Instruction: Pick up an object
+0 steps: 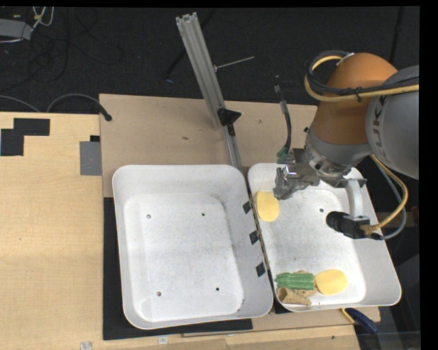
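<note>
approach step: the tool (284, 186) hovers mid-frame just above the flat yellow oval piece (267, 206); its opening i cannot tell. next, lower squarely onto it.

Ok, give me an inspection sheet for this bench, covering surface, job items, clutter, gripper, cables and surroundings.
Surface: two shallow white bins side by side, the left bin and the right bin, on a wooden bench.
Job's things: all in the right bin; yellow oval piece at its upper left, green toy, yellow round piece and tan piece clustered at its near edge.
Clutter: nothing seen.
Gripper: gripper hangs just above and right of the yellow oval piece; nothing seen between its fingers.
Cables: yellow and black hoses loop along the arm.
Surroundings: metal rail leaning behind the bins; dark floor with loose wires.
</note>
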